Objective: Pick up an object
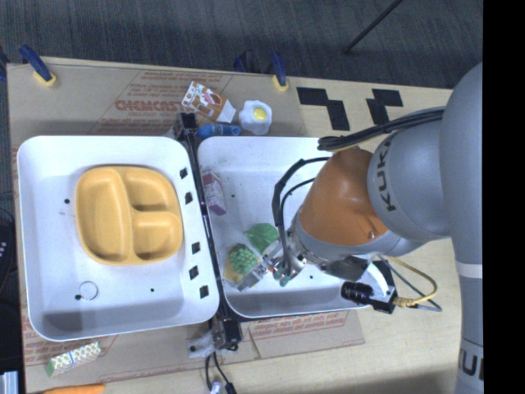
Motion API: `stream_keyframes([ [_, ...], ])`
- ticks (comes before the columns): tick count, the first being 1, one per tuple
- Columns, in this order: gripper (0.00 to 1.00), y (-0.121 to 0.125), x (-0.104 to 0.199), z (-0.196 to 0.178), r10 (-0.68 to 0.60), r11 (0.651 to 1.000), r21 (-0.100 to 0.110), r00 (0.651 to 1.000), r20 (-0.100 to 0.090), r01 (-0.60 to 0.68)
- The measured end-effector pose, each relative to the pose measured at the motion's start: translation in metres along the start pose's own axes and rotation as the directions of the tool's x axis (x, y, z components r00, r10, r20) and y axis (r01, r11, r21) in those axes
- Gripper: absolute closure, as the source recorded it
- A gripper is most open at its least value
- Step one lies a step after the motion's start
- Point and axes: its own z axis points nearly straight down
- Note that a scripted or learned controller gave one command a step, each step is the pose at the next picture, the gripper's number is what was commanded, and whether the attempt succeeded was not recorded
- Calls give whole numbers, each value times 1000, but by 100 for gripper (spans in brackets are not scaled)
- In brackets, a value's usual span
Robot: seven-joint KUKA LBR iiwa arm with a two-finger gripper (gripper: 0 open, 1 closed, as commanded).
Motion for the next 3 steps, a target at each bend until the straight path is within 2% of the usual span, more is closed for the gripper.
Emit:
stream_keyframes([
  [2,0,7,9,0,-97,995,1,995,-3,97],
  [3,0,8,9,0,-320,947,1,947,-5,320],
])
